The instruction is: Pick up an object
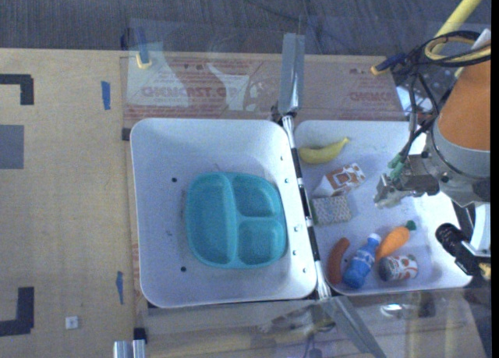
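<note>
1. Bench (62, 193) of pale wood spans the view and bears two shallow white bins side by side.
2. Left bin (156, 146) holds one teal divided tray (234, 220) with three compartments, lying flat near the bin's middle.
3. Right bin (374, 134) carries all the small objects, and the arm (468, 115), grey with an orange band, reaches in from the right above it.
4. Gripper (387, 193) hangs over the right bin's middle, just right of the small carton; nothing shows between its fingers, and whether they are spread or closed cannot be told from this slant.
5. Yellow banana (323, 150) lies near the bin's far left corner.
6. White and brown carton (343, 179) sits just below the banana, tilted.
7. Speckled grey block (331, 208) rests just below the carton, near the bin's left wall.
8. Blue bottle (361, 263) lies near the front edge, between a reddish sausage (337, 259) on its left and a can (398, 267) with a red and white label on its right.
9. Orange carrot (394, 239) with a green top lies at a slant just above the can, below the gripper.
</note>
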`<state>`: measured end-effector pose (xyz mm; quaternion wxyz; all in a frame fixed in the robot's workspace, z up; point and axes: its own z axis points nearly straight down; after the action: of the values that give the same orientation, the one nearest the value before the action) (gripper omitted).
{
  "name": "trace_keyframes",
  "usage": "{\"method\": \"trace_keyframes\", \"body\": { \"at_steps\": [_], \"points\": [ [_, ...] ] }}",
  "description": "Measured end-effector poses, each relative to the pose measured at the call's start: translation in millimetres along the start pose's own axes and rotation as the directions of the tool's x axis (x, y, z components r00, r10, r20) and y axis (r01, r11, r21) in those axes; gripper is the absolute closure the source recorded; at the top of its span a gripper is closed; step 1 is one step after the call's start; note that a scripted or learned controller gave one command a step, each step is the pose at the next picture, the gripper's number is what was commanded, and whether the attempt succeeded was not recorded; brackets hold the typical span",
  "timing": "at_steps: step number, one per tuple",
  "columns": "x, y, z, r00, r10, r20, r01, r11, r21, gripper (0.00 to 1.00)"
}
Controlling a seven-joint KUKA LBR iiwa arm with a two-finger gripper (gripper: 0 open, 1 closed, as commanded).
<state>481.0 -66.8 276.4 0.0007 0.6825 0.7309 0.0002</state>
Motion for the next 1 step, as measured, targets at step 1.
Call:
{"method": "trace_keyframes", "body": {
  "at_steps": [1],
  "points": [
    [-28.2,5.8,60.1,0.912,-0.410,-0.001,0.410,0.912,0.000,1.00]
  ]
}}
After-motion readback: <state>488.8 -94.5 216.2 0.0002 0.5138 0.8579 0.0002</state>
